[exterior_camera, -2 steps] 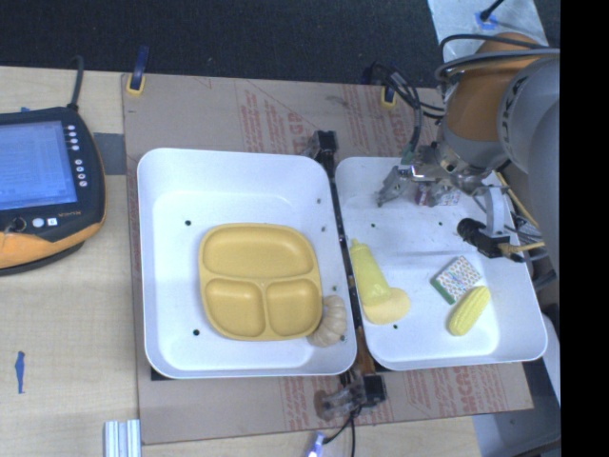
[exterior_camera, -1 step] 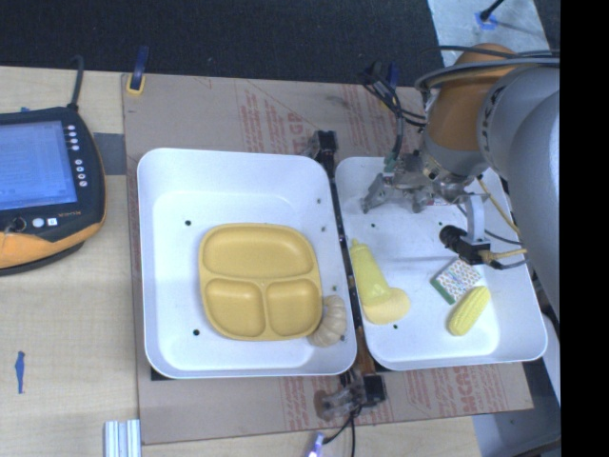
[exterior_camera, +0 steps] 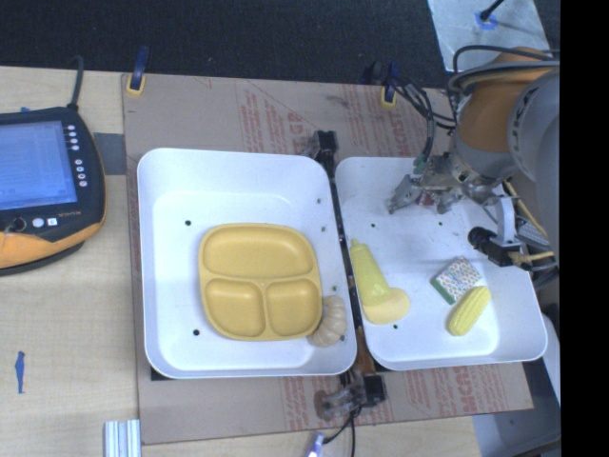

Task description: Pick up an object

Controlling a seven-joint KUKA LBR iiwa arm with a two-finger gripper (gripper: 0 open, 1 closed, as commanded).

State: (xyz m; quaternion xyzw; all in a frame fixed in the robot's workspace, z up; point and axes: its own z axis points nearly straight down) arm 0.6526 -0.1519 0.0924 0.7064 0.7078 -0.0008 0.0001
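The gripper [exterior_camera: 425,194] hangs over the top part of the right white bin [exterior_camera: 381,346], and I cannot tell its state. Lower in that bin lie a yellow toy corn cob [exterior_camera: 468,310], a small green-and-white sponge block [exterior_camera: 456,278] and a yellow plastic bottle shape [exterior_camera: 376,284]. The left white bin [exterior_camera: 171,188] holds a yellow tray with three sections [exterior_camera: 259,280] and a tan lumpy toy [exterior_camera: 330,324] at its lower right.

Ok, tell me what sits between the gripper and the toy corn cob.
The gripper hangs over the right bin's far end; the toy corn cob lies toward the near end. The small green patterned block lies roughly between, touching the cob.
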